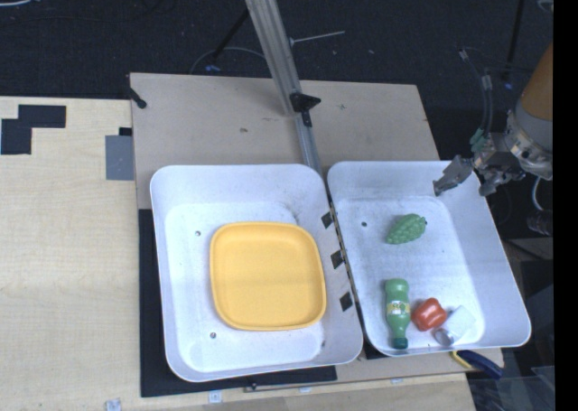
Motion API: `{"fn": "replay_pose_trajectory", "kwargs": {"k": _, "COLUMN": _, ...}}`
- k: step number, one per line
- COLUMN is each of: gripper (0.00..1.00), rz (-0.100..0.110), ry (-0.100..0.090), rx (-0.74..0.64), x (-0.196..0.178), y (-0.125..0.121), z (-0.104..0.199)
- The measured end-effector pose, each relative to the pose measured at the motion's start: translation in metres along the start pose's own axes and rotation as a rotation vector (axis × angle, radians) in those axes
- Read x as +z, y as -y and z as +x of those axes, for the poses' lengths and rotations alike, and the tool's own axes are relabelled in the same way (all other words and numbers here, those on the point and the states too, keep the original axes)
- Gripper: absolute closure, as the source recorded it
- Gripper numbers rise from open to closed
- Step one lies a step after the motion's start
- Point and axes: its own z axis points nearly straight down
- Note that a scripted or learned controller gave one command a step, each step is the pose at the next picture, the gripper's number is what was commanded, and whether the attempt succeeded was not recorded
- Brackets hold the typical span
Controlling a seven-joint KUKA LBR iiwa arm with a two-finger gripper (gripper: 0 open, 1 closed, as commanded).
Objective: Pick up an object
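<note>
In right bin [506, 260], gripper [470, 176] spread, holding nothing, at 2 o'clock of grapes [406, 229]: likely light, bumpy, stiff; pinch mid-body.

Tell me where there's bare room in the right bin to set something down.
Bare floor lies in the right bin between the green bumpy object and the green bottle, and along its left wall. The near right corner is crowded: bottle and red object.

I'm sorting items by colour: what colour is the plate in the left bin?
Yellow. The plate shows clearly in the camera view, lying flat in the left bin.
</note>
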Motion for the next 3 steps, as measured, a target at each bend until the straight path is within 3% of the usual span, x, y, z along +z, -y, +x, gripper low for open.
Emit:
{"fn": "replay_pose_trajectory", "kwargs": {"k": 2, "gripper": 0.0, "rz": -0.003, "ry": 0.0, "rx": -0.001, "x": 0.116, "y": 0.006, "z": 0.005}}
{"fn": "replay_pose_trajectory", "kwargs": {"k": 3, "gripper": 0.0, "rz": -0.007, "ry": 0.002, "rx": -0.001, "x": 0.118, "y": 0.004, "z": 0.005}}
